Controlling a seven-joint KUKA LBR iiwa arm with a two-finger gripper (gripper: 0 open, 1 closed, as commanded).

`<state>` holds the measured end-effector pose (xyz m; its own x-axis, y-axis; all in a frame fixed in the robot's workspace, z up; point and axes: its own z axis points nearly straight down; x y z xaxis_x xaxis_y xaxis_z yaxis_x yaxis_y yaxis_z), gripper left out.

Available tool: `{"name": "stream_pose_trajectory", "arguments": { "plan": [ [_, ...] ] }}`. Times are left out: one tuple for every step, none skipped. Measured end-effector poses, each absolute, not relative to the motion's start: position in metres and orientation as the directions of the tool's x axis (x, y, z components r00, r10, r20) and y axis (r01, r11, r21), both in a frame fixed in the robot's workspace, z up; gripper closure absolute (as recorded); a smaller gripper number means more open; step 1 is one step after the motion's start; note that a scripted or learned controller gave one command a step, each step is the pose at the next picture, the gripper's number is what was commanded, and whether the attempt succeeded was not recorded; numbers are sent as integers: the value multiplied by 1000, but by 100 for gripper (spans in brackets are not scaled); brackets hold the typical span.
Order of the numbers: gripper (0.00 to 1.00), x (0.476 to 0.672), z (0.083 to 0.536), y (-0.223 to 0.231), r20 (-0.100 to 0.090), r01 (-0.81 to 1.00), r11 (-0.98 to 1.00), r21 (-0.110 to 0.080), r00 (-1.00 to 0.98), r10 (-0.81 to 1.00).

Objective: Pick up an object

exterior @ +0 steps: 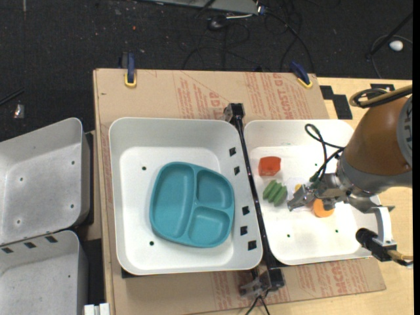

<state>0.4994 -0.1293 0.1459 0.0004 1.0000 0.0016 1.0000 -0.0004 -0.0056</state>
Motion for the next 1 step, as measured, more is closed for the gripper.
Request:
{"name": "stream_pose_trajectory", "arguments": {
  "plan": [
    [0,498,92,-128,2,1000,-2,-6,2,1000]
  ]
}}
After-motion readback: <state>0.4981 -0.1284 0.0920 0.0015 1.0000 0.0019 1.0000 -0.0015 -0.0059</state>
